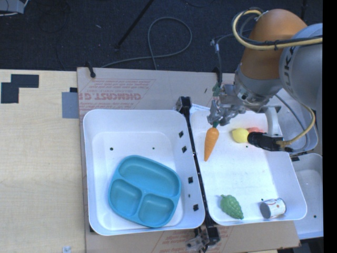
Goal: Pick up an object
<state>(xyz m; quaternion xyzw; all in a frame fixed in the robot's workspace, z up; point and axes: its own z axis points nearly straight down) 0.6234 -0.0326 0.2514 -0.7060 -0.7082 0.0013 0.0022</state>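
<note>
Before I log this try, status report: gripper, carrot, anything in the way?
Gripper shut on carrot top. Carrot hangs upright in right bin. Lemon beside it, apart.

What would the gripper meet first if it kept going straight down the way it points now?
Most likely the carrot: the gripper sits right at its green top end, in the right bin. Whether they already touch, or the gripper hangs just above, is unclear from this slanted view.
</note>
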